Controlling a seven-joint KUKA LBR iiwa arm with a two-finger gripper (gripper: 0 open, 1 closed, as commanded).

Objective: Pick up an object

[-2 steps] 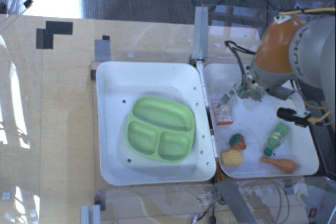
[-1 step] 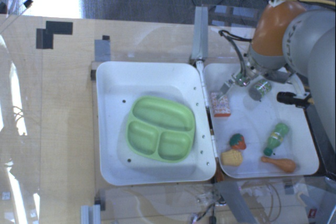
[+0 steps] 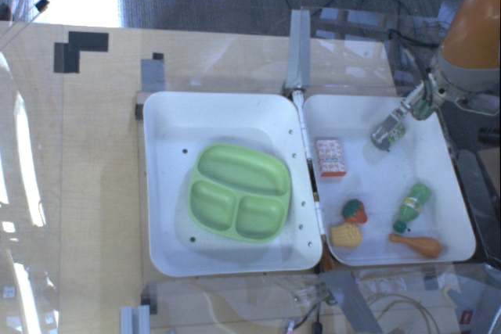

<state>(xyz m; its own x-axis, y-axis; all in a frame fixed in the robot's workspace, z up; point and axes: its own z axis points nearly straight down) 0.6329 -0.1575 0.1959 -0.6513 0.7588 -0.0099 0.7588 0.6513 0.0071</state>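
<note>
We count five items in the right bin (image 3: pixel 462 235), one green tray (image 3: pixel 239 192) left; fingers (image 3: pixel 386 135) state unclear.

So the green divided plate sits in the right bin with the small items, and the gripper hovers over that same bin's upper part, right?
Not quite. The camera view shows the green divided plate alone in the left white bin. The small items, such as the green bottle and red-and-white box, lie in the right white bin, and the gripper is over that bin's upper part.
</note>
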